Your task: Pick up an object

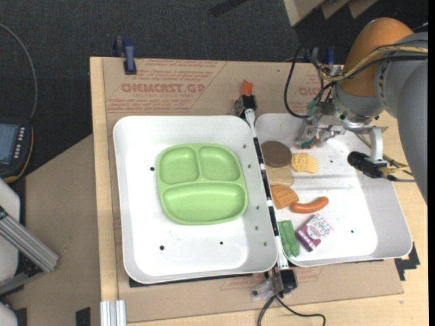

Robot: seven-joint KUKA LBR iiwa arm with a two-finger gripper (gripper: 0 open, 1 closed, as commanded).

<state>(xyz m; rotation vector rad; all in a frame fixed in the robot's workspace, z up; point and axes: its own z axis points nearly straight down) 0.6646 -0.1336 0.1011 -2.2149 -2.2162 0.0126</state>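
A cluster of small food toys lies along the left side of the right bin (380,236), close to the wall shared with the other bin. At the top is a brown round disc (276,153), with a yellow ridged piece (304,162) just beside it on the right. Below the disc sits a pale tan piece (281,176), then an orange piece (283,196), and an orange-red sausage (309,205) lying at a slant next to that. Nearer the front wall are a green strip (289,238) lying lengthwise and a small purple and white packet (315,229) touching it.

The gripper (314,136) hangs over the far part of the right bin, above and to the right of the disc and the yellow piece, with wires running around it; whether its jaws are spread or pressed together cannot be told, and nothing is seen between them. A black part (364,161) of the arm sticks out to its right.

The left bin (136,236) holds a green divided plate (202,183) with three compartments, well apart from the toys. Both bins rest on a brown board (177,87) with red print, on a pale desk (68,182). A blue clamp (126,54) grips the board's far edge. Dark floor (136,12) lies beyond.
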